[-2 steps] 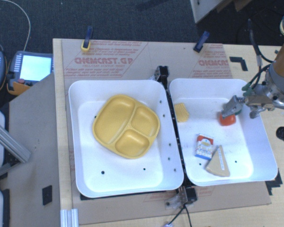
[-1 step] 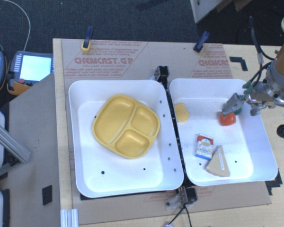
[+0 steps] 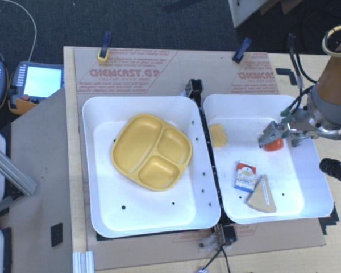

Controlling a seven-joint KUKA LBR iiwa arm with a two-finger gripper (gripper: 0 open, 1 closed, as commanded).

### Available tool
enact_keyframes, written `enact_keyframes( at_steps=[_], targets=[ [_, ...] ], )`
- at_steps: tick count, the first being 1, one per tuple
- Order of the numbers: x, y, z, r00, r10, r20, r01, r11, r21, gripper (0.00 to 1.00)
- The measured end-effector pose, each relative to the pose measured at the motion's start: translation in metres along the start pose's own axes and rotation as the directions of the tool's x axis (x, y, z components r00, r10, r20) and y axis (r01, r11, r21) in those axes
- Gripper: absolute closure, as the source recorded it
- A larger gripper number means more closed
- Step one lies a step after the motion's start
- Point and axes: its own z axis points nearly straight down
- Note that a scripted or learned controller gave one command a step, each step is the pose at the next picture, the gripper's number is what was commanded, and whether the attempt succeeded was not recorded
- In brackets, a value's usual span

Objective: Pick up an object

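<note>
Dark carpet surrounds the bench (image 3: 159,64), whose cardboard top carries two white bins side by side. At left of the frame, the left bin (image 3: 96,152) holds a yellow divided plate (image 3: 152,151). The right bin (image 3: 312,198) holds a pale yellow block (image 3: 217,135) near its left wall, a small red-and-blue packet (image 3: 245,176) and a tan wedge (image 3: 263,195) just beside it toward the lower edge, and a red-orange object (image 3: 273,144) in its upper half.

The arm reaches in from the right, and its jaws (image 3: 275,134) sit directly over that red-orange piece, touching or almost so; whether they are spread or pinching it I cannot tell. The likely failure is a shallow grip: a small, rounded piece could squirt sideways or be pushed along the bin floor instead of rising.
</note>
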Motion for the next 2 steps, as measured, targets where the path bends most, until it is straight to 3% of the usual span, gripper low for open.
enact_keyframes(
  at_steps=[2],
  targets=[
    [0.006,0.004,0.103,1.0,0.0,0.0,0.0,1.0,0.001,0.0]
  ],
)
